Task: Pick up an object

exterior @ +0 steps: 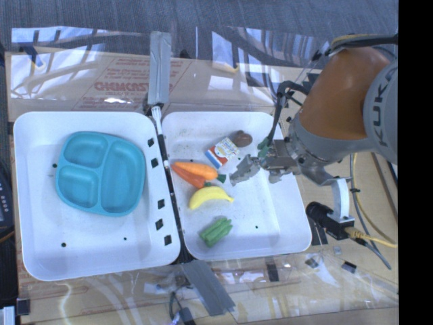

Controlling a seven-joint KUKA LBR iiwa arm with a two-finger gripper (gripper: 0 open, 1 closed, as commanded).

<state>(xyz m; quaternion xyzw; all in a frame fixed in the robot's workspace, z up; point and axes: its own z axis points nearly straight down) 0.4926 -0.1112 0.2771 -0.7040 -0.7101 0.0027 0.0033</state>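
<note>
White plastic bins sit side by side on the counter (67, 87), and the right bin (284, 229) holds all the loose pieces: a carrot (193, 172), a banana (210, 196), a green bundle of beans (216, 230), a small carton (222, 152) in red, white and blue, and a brown lump (241, 139) by the back wall. The left bin (40, 249) carries a blue divided plate (100, 172).

The gripper (242, 172) hangs over the middle of the right bin, reaching in from the right, and nothing sits between its fingers; whether they are spread or closed I cannot tell from this slant. The carton lies just beside its tip, toward the back of the bin, and the carrot's green end is near it on the left. The banana is a little further off, toward the front.

To do the pick well, I would settle on one target (the carton looks closest), centre the fingers over it, and come straight down so they straddle its narrow sides. The carrot and carton lie close together, so a sloppy descent may nudge one into the other or pinch both. The carton lies skewed, so turning the wrist to match it should help.
</note>
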